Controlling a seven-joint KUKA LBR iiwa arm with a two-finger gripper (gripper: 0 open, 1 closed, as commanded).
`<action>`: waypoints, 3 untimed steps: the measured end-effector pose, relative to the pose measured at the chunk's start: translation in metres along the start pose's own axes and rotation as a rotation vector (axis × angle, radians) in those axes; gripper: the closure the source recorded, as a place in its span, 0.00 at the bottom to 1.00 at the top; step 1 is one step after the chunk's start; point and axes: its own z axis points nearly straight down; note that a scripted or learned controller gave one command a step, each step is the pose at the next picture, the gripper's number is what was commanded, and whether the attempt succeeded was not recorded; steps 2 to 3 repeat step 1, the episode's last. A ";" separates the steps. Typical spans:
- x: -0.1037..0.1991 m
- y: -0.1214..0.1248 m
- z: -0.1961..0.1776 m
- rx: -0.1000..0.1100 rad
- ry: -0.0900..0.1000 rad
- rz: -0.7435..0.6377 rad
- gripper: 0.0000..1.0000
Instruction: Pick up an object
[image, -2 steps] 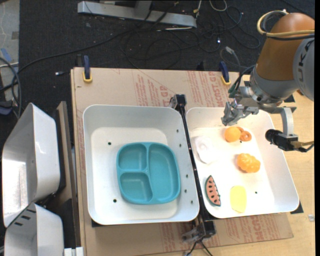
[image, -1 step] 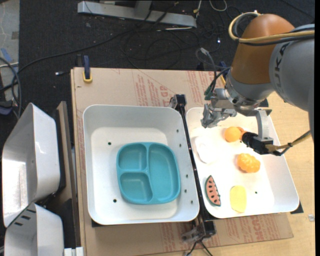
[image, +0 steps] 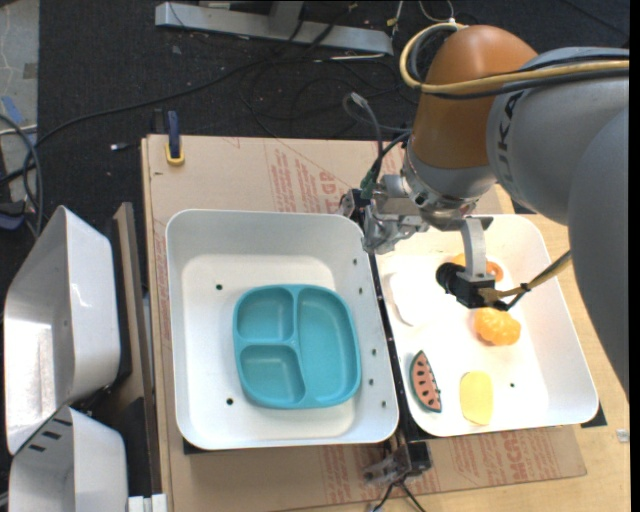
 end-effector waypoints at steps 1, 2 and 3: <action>0.050 -0.008 0.018 0.004 0.001 0.000 1.00; 0.050 -0.008 0.018 0.004 0.001 0.000 1.00; 0.050 -0.008 0.018 0.004 0.001 0.000 1.00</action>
